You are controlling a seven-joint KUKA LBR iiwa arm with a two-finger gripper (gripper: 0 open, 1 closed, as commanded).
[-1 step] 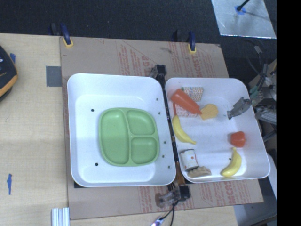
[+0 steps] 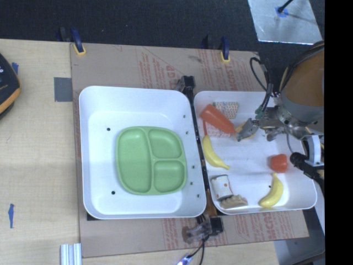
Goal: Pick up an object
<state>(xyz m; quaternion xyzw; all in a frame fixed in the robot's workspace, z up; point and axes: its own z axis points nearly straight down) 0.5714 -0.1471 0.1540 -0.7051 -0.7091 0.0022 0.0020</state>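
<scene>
Bottom edge of right bin (image 2: 309, 206): I see a small white box (image 2: 222, 186) with a tan scrap (image 2: 233, 201) just below it, and a yellow banana (image 2: 272, 192) at the lower right corner. Second banana (image 2: 213, 153) lies along the bin's left wall. Red block (image 2: 278, 162) sits right of centre. Orange carrot (image 2: 217, 118) is near the top left, beside a printed card (image 2: 226, 108). Gripper (image 2: 246, 131) hangs just right of the carrot, low over the bin floor; can't tell whether it's open or closed, nothing visibly gripped. Left bin (image 2: 88, 148) holds a green divided plate (image 2: 150, 160).
</scene>
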